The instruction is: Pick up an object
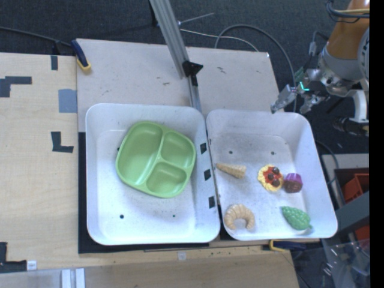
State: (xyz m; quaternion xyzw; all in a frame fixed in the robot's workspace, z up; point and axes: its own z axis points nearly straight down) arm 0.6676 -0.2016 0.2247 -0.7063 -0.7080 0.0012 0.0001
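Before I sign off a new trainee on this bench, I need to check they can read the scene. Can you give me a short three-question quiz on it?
1. True or false: the green divided plate lies in the left bin.
2. How many food items lie in the right bin?
3. Where is the gripper: A) above the plate, B) near the right bin's far right corner, C) over the croissant?

Key: 1 true. 2 four: cone, tart, purple piece, green piece aside, plus the croissant makes five. 3 B.
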